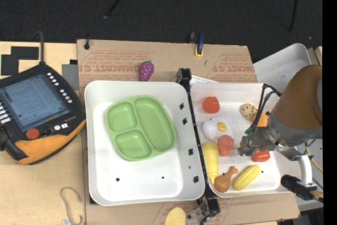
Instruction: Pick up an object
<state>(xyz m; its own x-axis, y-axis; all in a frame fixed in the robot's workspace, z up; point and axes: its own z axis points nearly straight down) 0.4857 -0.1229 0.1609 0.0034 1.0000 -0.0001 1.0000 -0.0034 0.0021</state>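
Observation:
My gripper (251, 146) is low over the right part of the right bin (274, 187), with the grey arm (295, 108) reaching in from the right. A small red object (261, 156) lies right against its lower right side; whether it is held I cannot tell. Close to its left sits a red-pink piece (226, 145). Also in this bin are a red tomato-like toy (210, 105), a speckled cookie (247, 110), a white egg with yolk (210, 129), a yellow piece (210, 162), a drumstick (225, 178) and a yellow corn cob (246, 177).
The left bin (100, 176) holds a green divided plate (140, 127). A purple grape bunch (146, 70) lies on the cardboard behind the bins. A teach pendant (37, 108) rests at the far left. A yellow object (175, 216) sits below the bins' front edge.

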